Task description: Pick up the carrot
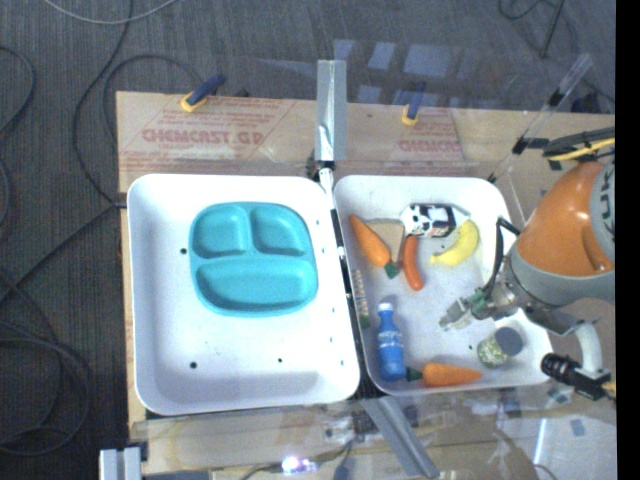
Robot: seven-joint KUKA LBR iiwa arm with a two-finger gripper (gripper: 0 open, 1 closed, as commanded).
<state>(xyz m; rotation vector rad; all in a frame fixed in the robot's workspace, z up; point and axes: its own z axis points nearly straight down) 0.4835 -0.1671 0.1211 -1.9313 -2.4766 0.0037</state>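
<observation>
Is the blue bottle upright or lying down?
Lying down. The blue bottle lies flat on the right bin floor, cap toward the top.

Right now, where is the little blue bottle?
The small blue plastic bottle lies in the right white bin, along its left wall near the front, just left of an orange carrot.

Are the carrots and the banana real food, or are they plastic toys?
Probably plastic toys. The carrots look smooth and evenly orange, with neat green caps. The banana is plain bright yellow, without brown spots. The view is too coarse to be sure.
</observation>
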